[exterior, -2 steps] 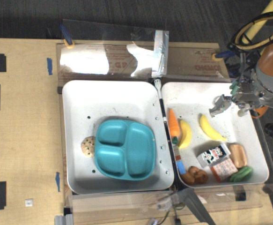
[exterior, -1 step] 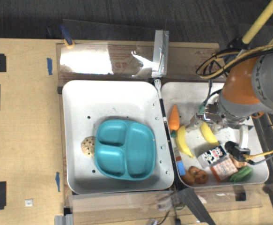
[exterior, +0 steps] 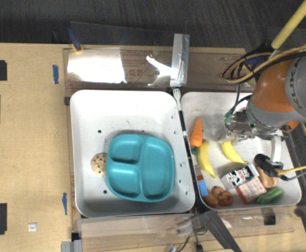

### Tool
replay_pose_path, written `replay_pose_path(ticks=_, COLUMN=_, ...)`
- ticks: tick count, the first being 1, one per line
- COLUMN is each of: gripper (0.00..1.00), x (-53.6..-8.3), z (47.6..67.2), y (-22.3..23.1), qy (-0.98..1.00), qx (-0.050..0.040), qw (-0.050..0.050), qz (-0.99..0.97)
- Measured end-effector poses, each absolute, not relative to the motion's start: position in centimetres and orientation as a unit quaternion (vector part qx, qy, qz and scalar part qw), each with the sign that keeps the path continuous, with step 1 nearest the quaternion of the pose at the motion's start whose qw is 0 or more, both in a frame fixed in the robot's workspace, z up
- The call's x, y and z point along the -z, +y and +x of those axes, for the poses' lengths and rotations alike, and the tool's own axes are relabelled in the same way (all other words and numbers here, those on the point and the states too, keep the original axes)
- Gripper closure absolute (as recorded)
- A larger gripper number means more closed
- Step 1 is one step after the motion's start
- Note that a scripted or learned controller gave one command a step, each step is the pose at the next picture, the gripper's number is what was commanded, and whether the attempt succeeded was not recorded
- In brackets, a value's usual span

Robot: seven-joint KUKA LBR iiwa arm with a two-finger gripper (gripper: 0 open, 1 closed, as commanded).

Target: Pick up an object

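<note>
Arm (exterior: 278, 96): topmost thing, orange band above the right bin (exterior: 215, 101).
Claw (exterior: 236, 130): low in that bin; you cannot tell how open it is or whether it holds anything.
Likely target: banana (exterior: 232, 152), just beside the claw, lying flat.
Look: yellow, curved, smooth skin.
Risk: watch for a slip, since the curved skin may roll out of a pinch.
Crowding: milk carton (exterior: 238, 177) close by, second banana (exterior: 206, 159) near, so you may nudge them.
</note>
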State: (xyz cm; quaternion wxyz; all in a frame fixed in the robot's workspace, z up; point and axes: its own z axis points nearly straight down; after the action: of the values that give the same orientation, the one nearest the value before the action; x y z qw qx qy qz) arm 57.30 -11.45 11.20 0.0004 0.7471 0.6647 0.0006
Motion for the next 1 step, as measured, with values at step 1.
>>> replay_pose_path(ticks=1, gripper=1.0, x=-23.69, z=51.3, y=-8.8, qy=0.626, qx=-0.0024, qw=0.002, qz=0.78)
